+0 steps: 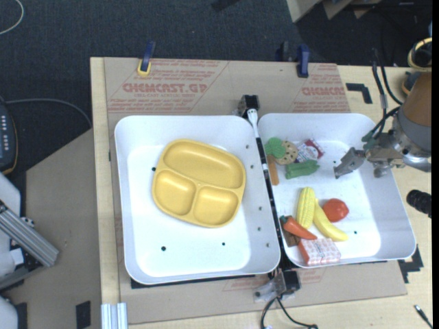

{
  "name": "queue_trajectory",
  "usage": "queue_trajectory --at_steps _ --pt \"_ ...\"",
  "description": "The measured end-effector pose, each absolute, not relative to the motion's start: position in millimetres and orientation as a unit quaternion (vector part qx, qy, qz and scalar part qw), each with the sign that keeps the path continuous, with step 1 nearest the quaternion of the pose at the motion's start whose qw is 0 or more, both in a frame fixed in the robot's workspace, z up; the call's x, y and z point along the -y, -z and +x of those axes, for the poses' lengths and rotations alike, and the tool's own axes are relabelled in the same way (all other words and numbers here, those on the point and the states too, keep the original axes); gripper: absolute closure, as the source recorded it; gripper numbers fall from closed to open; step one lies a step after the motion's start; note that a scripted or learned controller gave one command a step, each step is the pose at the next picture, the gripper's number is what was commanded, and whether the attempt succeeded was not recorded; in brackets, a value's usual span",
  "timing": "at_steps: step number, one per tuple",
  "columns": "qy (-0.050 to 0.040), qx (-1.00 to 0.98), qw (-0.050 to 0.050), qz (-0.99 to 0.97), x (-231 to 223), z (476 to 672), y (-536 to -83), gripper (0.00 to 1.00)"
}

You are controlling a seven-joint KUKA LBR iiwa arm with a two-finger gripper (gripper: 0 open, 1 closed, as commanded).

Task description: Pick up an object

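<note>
One tray (pixel 199 182), perhaps eight toys (pixel 312 208).

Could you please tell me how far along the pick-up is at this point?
Done: the arm has reached over the right bin. In hand: nothing; the hand hangs above bare bin floor. Left: come down on an item, such as the tomato or corn, grip it and lift.

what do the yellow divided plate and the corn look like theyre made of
Yellow divided plate: likely moulded plastic, with a smooth, slightly glossy surface, uniform colour and soft rounded compartment ridges. Corn: probably toy plastic or rubber, evenly bright yellow with a faint sheen; kernel texture is too small to tell.
</note>
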State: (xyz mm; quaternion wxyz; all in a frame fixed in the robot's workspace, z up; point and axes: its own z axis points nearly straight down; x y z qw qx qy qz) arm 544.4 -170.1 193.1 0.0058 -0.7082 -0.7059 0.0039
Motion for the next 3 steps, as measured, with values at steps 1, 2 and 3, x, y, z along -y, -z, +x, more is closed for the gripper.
queue_trajectory --at_steps 1,2,3 --pt "0.0001 0.707 0.0 -0.707 169.9 547.7 -200.6 0.0" --pt "-0.0008 0.707 0.002 -0.707 163.9 546.6 -157.2 0.0" --pt "-0.0006 0.707 0.002 -0.707 154.3 546.7 -109.4 0.0"
